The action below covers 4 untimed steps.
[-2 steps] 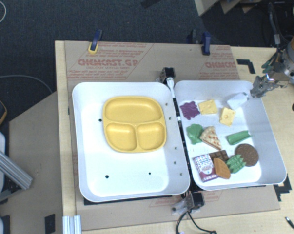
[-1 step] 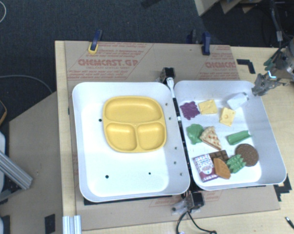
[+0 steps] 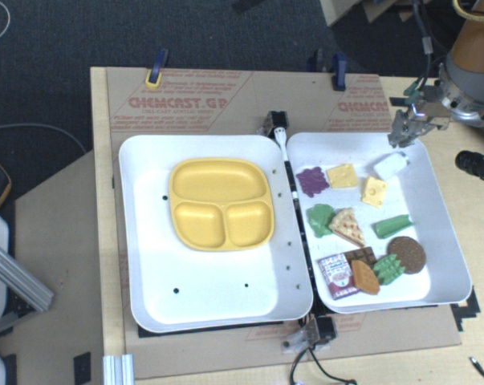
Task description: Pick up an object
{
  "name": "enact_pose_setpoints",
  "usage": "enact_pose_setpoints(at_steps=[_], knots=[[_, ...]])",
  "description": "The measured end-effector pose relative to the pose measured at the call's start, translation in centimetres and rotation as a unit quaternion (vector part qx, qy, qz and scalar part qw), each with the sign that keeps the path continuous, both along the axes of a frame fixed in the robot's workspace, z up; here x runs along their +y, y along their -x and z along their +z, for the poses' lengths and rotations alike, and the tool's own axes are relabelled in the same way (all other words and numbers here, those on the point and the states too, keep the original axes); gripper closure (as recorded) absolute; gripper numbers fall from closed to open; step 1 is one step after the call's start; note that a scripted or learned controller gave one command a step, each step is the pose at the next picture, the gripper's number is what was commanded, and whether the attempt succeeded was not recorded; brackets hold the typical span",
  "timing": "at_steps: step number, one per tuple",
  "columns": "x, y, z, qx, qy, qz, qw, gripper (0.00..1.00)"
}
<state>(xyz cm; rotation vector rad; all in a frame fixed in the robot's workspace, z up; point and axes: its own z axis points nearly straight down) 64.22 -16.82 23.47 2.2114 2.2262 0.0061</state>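
White bins sit side by side on the counter [image 3: 105,215]. Over the right bin's [image 3: 442,239] far corner hangs the pincer [image 3: 405,135]; whether it is apart, I cannot tell. A white block [image 3: 389,165] lies just beneath.

white shallow left bin [image 3: 145,239]: holds yellow three-compartment plastic plate [image 3: 221,203]; white shallow right bin [image 3: 442,223]: purple toy grape bunch [image 3: 312,180]; pale yellow cheese wedge [image 3: 342,176]; green toy bean pod [image 3: 392,225]; brown round cookie [image 3: 407,254]; tan cardboard tabletop [image 3: 225,99]: red lettering

Dark carpet floor [image 3: 57,22], cardboard-topped bench [image 3: 225,95]
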Motion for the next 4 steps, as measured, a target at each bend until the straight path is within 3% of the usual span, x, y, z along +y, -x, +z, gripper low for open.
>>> enact_pose_setpoints(at_steps=[2,3,4], knots=[[12.0,-0.8,0.4,0.003,-0.0015,0.000,1.0000,1.00],[14.3,-1.4,-2.1,0.005,-0.0003,-0.002,1.0000,1.00],[14.6,-1.5,-1.9,0.003,-0.0001,-0.003,1.0000,1.00]])
